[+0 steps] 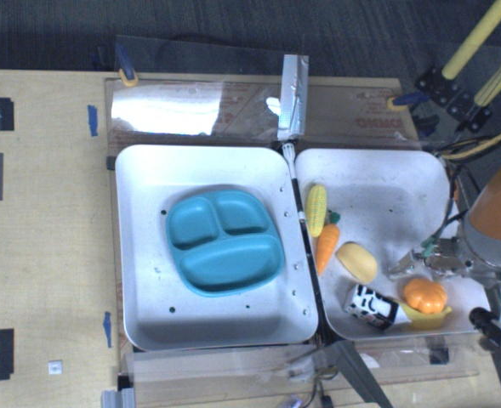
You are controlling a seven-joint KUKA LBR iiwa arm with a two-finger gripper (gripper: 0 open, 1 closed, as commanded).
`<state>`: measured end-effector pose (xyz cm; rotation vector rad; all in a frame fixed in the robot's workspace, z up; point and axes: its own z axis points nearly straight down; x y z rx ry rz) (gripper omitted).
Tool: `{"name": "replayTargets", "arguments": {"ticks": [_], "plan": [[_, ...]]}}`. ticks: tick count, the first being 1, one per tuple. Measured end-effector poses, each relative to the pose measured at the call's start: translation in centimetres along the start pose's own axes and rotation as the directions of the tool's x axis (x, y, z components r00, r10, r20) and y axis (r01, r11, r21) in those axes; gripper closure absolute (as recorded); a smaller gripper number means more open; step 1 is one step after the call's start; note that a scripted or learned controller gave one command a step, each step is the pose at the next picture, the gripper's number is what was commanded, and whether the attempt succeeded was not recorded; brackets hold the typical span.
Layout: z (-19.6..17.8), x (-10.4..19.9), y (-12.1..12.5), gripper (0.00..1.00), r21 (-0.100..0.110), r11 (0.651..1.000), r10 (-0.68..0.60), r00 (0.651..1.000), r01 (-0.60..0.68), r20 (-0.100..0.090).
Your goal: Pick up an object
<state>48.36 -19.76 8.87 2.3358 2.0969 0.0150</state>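
Observation:
The right bin (pixel 386 172) holds several toy foods. A yellow corn cob (pixel 315 208) lies along its left wall, with an orange carrot (pixel 326 243) just below it. A pale yellow potato-shaped piece (pixel 357 261) sits near the middle. A black-and-white object (pixel 371 305) lies at the front. An orange fruit (pixel 424 295) rests on a yellow piece (pixel 430 316) at the front right. My gripper (pixel 422 259) reaches in from the right and hangs just behind the orange fruit, right of the potato-shaped piece. I see nothing held in it.
The left bin (pixel 139 253) holds a blue divided plate (pixel 224 240). The grey arm with its orange band (pixel 494 215) covers the right bin's right wall. Yellow-handled tools (pixel 480 32) stand at the back right. Clear plastic sheeting (pixel 199 109) lies behind the bins.

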Motion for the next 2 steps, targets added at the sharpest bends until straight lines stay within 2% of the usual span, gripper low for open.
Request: {"name": "replayTargets", "arguments": {"ticks": [1, 2], "plan": [[0.1, 2.5, -0.1, 0.00, -0.002, 0.976, 0.219, 0.976, -0.219, 0.007], [-1.0, 2.4, 0.0, 1.00, -0.007, 0.975, 0.222, 0.975, -0.222, 0.008]]}}
